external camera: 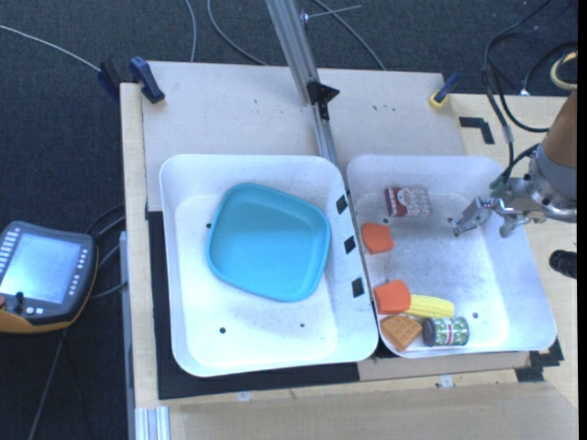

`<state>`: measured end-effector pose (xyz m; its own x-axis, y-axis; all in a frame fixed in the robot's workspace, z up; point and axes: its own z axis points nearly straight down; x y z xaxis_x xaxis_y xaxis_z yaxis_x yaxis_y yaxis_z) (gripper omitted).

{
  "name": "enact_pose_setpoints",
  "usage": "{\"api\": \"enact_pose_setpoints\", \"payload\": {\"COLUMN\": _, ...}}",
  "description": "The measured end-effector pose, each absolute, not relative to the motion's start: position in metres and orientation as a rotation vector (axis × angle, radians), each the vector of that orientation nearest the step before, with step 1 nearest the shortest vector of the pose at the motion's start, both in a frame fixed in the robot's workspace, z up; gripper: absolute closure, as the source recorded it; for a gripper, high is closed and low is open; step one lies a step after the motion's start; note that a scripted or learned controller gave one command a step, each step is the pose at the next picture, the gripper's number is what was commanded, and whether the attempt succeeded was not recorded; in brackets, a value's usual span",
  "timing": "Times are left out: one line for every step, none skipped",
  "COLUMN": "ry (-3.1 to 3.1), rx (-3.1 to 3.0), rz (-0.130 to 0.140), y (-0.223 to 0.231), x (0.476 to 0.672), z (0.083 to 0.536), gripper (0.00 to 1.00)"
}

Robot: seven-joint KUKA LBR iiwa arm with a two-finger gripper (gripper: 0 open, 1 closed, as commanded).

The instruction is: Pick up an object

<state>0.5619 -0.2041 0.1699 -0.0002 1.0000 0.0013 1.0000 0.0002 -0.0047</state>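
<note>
My gripper (484, 225) hangs over the right side of the right bin (514, 273), open, with nothing between its fingers. To its left a red and white packet (406, 201) lies near the bin's back wall. An orange block (377, 237) sits by the bin's left wall. At the front left corner lie a red-orange block (393, 296), a yellow corn cob (429, 306), a tan waffle piece (401, 331) and a dark can (447, 331) on its side. All of these lie apart from the gripper.
The left bin (183, 273) holds a large blue square plate (269, 241). A metal pole (295, 44) slants across the back of the bench down to the gap between the bins. A handheld pendant (41, 273) lies off the bench at the left.
</note>
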Motion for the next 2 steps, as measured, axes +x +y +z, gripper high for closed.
{"api": "enact_pose_setpoints", "payload": {"ry": -2.22, "rx": -2.219, "rz": 0.003, "y": -0.203, "x": 0.559, "z": 0.128, "gripper": 0.0}}
{"api": "enact_pose_setpoints", "payload": {"ry": -2.223, "rx": -2.222, "rz": -0.002, "y": -0.203, "x": 0.56, "z": 0.141, "gripper": 1.0}}
